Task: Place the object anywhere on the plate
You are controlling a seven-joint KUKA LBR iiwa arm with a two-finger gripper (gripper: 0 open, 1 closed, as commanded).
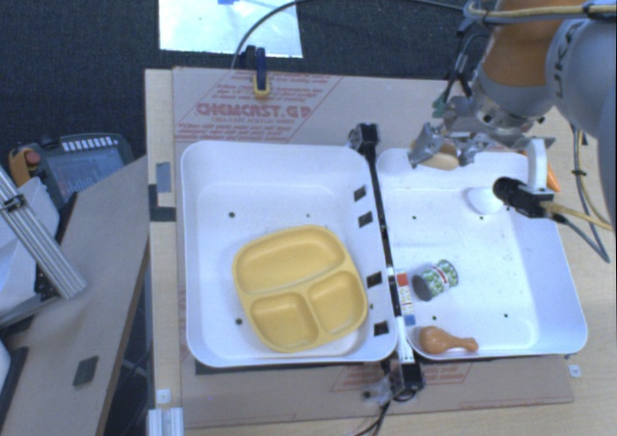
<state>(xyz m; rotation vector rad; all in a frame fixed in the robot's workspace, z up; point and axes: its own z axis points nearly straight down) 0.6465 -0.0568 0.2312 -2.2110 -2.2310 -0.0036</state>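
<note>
Two shallow white bins sat side by side on the bench you were watching. Starting at your left, the left bin [207,174] held one yellow plate [299,286], divided into three compartments, one long and two smaller, lying toward the near half of that bin. You could count nothing on the plate itself.

Across the black divider [381,231] between them, the right bin [540,309] held several small things. One can with a green and white label [436,279] lay on its side near the divider. One tan drumstick-shaped toy [443,340] rested at the near edge, just beside the bin's front corner. One small white object [479,198] sat toward the far side, too pale against the bin for you to identify.

Farther right, the one grey arm with its orange band [535,14] reached over the far rim of the right bin. Its gripper [445,149] hung at that far edge, with a tan object [441,160] right at its tip; whether the fingers were spread or closed on it, you could not tell.
</note>
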